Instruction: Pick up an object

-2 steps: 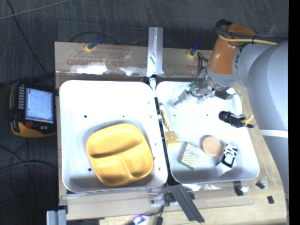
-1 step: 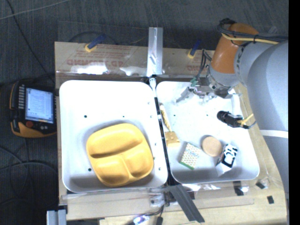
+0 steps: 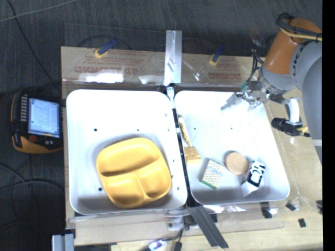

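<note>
From my remote seat I log: left bin (image 3: 78, 140), yellow divided tray (image 3: 133, 171) at its 5 o'clock. Right bin (image 3: 230, 135): wooden brush (image 3: 186, 143) at 9 o'clock; patterned card (image 3: 212, 173), tan disc (image 3: 236, 162) and black-and-white block (image 3: 254, 175) around 6 o'clock. Gripper (image 3: 230, 103) at 1 o'clock, grip unreadable.

Pretty clearly a robotics lab. You've got a plywood desk (image 3: 131, 61) on dark carpet (image 3: 31, 46), two white bins (image 3: 78, 109) clamped side by side with a metal bracket (image 3: 173, 56) between them, loose cables (image 3: 21, 14) running over the floor, and a KUKA teach pendant (image 3: 39, 122) with its screen lit sitting left of the desk. The industrial arm (image 3: 293, 56) at right seals it.
</note>
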Robot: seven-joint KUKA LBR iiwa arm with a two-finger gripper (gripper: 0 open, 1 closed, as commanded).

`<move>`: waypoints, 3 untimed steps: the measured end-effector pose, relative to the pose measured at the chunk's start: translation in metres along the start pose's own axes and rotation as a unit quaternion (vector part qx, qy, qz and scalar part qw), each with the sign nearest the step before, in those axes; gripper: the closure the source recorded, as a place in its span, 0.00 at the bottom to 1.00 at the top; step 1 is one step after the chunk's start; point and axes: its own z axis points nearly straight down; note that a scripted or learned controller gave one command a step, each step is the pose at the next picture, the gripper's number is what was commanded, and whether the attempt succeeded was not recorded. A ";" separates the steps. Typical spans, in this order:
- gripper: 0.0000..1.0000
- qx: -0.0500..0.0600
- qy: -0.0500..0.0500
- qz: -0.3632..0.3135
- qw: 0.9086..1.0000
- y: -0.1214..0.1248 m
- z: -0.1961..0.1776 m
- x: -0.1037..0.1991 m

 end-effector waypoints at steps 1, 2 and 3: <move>0.00 -0.003 -0.001 -0.022 1.000 -0.011 0.040 0.015; 0.00 0.005 0.013 0.013 1.000 0.003 0.037 -0.005; 0.00 -0.006 0.005 0.037 0.999 -0.036 0.036 -0.004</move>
